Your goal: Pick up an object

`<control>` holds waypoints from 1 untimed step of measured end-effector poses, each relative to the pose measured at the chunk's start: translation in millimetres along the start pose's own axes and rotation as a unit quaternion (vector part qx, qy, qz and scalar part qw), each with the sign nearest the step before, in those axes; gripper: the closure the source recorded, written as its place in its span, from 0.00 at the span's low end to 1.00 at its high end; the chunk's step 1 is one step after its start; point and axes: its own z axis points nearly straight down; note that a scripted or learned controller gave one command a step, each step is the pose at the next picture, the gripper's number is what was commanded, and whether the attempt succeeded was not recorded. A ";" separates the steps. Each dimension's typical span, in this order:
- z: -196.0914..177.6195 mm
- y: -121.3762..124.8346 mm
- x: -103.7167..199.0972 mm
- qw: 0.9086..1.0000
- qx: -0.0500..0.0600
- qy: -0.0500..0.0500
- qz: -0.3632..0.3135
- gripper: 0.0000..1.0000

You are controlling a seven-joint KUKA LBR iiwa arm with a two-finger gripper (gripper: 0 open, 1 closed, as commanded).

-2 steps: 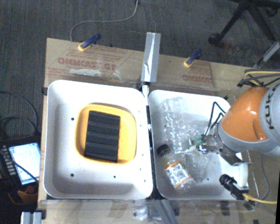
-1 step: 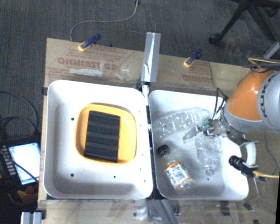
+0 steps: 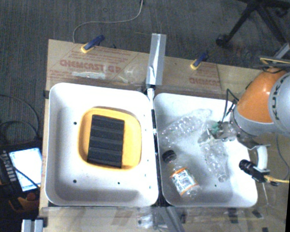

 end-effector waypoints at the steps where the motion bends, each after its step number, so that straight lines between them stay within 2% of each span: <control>1: 1.5 -0.9 0.7 1.000 0.002 0.001 0.000 0.00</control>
